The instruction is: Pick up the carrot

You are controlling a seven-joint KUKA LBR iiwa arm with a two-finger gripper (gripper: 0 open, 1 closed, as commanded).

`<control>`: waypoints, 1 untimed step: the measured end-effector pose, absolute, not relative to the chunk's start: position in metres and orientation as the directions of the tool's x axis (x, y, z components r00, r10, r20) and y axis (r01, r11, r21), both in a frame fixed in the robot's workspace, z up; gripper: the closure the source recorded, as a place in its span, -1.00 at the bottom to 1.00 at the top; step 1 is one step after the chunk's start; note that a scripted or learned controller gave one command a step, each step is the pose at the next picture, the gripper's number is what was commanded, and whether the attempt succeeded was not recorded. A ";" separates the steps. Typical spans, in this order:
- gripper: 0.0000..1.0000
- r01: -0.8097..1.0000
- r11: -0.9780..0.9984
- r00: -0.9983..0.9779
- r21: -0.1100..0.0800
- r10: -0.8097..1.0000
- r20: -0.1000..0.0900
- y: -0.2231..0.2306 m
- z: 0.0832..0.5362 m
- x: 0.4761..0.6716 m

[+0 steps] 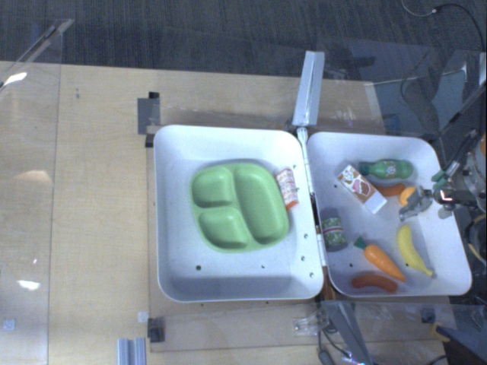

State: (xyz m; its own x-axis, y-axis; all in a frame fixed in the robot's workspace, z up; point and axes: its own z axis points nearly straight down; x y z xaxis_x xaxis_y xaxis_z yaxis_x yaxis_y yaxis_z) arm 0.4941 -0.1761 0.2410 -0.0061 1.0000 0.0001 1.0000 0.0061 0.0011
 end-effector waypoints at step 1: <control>-1.00 0.953 -0.303 0.303 -0.002 0.953 0.001 -0.112 0.157 0.527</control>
